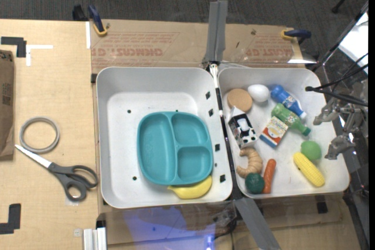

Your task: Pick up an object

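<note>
- Seen from above at a slant, two shallow white bins sit side by side on a bench. The left bin (111, 126) holds a teal divided plate (174, 148) with a banana (193, 189) tucked under its near edge.
- The right bin (328, 184) holds a scatter of toy foods: a tan round cookie-like disc (239, 99), a white egg (258, 92), a blue bottle (286, 99), a green bottle (290, 117), a small juice carton (274, 131), a black-and-white cow-print carton (242, 129), a croissant (249, 162), a carrot (268, 175), a dark green vegetable (254, 183), a lime-green ball (311, 150) and a yellow corn cob (309, 169).
- The gripper (338, 126) hangs over the right bin's right rim, grey and hard to read against the clutter; whether it is open or closed cannot be told, and nothing is seen held in it.
- The nearest things to pick are the green ball and the corn cob, just to the gripper's left and slightly nearer the camera. The cob's long axis runs diagonally, from upper left to lower right.
- On the bench at far left lie scissors (58, 171) and a roll of tape (39, 134).
</note>
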{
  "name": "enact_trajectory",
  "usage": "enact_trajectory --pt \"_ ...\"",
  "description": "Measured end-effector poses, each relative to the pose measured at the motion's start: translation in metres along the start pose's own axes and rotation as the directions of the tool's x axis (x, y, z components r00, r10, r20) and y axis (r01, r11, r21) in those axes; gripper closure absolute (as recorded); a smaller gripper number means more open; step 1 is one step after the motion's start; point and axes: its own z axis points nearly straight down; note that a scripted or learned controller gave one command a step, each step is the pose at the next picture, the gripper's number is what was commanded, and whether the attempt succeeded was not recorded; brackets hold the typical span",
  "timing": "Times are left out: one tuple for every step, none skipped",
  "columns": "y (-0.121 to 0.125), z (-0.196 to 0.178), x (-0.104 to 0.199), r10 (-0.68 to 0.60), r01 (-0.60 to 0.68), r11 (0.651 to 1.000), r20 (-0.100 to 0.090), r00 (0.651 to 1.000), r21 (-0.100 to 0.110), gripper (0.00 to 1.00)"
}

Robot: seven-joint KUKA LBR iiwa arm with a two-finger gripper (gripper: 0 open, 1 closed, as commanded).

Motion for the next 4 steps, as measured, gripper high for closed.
enact_trajectory --pt "-0.002 0.128 -0.007 -0.129 0.129 0.992 -0.001 0.992 -0.002 0.00" --pt "-0.003 0.127 -0.015 0.035 -0.035 0.999 0.003 0.999 0.001 0.00" --pt "-0.004 0.127 -0.024 0.040 -0.040 0.999 0.003 0.999 0.001 0.00" --pt "0.064 0.128 -0.061 0.166 -0.166 0.986 0.003 0.986 -0.001 0.00"
